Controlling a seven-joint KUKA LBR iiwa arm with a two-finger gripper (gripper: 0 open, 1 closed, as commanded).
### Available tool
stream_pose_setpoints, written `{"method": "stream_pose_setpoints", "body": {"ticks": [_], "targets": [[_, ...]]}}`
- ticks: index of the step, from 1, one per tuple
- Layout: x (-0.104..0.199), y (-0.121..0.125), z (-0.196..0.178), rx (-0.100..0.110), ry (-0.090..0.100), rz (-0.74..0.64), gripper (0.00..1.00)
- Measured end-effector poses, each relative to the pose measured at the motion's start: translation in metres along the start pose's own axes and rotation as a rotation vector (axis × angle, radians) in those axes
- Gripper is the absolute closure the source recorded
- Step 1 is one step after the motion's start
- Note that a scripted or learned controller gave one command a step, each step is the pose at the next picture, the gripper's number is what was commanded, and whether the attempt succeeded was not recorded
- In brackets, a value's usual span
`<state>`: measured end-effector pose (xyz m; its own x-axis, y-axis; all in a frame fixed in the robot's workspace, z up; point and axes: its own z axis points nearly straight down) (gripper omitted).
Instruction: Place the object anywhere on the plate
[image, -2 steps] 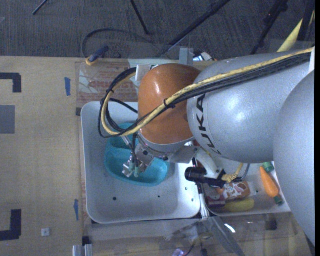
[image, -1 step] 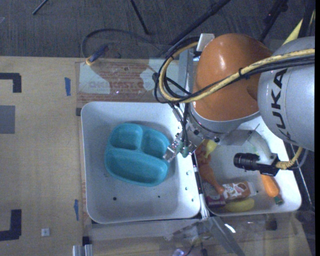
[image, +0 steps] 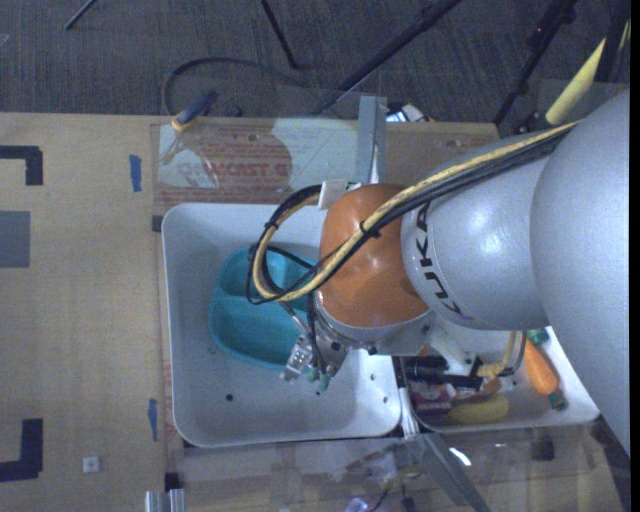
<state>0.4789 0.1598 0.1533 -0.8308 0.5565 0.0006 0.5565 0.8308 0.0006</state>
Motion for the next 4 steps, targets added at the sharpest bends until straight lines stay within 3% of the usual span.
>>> {"method": "stream_pose_setpoints", "body": {"ticks": [1,2,3,4], "targets": [[0.036,0.055,-0.185,-0.002,-0.003,0.02,1.0],[0.036,0.054,-0.027,-0.001,-0.001,-0.206,1.0],[0.036,0.055,-0.07,-0.004,-0.005,-0.714,1.0],[0.032,0.057,-0.09,-0.004,-0.004,-0.393,1.0]]}}
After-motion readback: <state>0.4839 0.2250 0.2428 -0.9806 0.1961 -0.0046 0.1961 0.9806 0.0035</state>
